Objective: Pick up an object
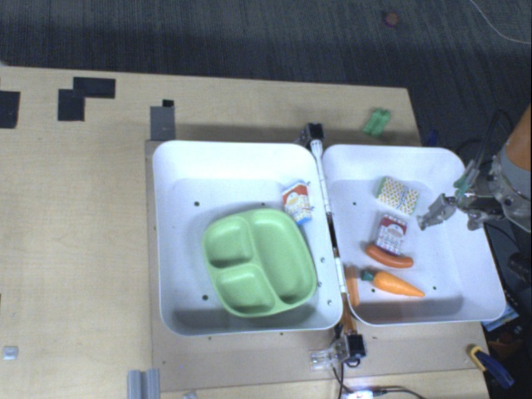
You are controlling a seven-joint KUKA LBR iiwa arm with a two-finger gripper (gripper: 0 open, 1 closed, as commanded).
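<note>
The right bin (440, 160) holds a yellow patterned box (397, 194), a red and white packet (390, 235), a red sausage (389, 258) and an orange carrot (399, 286). A small orange piece (352, 289) lies against that bin's left wall. My gripper (455, 216) hangs over the right side of this bin, to the right of the packet and the box. Its fingers are spread, one fingertip (432, 217) pointing toward the packet, with nothing between them. It is open and apart from every object.
The left bin (179, 223) holds a green divided plate (259, 261) and a small red and white carton (298, 202) by its right wall. A green object (376, 121) lies on the bench behind the right bin. Cables run along the front edge.
</note>
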